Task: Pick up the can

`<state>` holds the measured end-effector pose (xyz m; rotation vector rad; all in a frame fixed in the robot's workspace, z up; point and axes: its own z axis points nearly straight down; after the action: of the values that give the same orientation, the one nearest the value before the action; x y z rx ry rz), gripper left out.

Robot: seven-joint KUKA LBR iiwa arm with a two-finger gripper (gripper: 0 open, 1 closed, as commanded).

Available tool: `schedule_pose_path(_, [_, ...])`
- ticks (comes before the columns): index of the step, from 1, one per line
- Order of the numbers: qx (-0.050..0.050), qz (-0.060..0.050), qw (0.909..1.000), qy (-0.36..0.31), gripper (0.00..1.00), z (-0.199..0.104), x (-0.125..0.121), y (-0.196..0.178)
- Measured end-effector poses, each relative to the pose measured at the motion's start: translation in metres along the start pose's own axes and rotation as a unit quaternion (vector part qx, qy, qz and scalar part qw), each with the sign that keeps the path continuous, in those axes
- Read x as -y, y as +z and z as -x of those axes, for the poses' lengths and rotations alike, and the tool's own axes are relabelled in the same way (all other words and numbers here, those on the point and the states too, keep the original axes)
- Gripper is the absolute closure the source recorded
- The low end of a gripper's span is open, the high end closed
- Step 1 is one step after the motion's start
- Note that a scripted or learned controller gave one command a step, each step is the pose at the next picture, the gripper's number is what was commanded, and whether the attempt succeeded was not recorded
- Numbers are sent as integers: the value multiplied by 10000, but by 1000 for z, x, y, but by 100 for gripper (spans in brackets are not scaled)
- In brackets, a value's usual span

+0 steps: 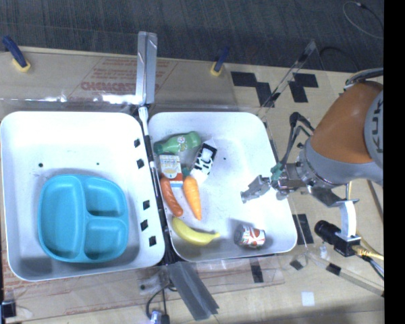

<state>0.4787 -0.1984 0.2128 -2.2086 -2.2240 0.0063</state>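
Arm reaches in level, jaws hovering above the can [250, 236].

The arm [344, 147] is bulky and rounded, with a broad orange band over a grey shell. Part of a dark letter shows on the shell at its right side. Below the band the wrist narrows to a grey collar, then to a cluster of small metal parts with a spot of teal among them. Thin dark cables loop up from the wrist. The claw [255, 188] is slim, grey metal, with dark tips.
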Motion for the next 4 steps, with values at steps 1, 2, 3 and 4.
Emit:
schedule_pose_path(1, [-4, 9, 9935, 1140, 0, 12, 1, 124])
schedule_pose_path(2, [-9, -18, 9937, 1117, 100, 12, 2, 117])
schedule_pose_path(3, [-8, -16, 9938, 1115, 0, 12, 2, 117])
schedule_pose_path(4, [-15, 1, 9985, 549, 0, 1, 2, 124])
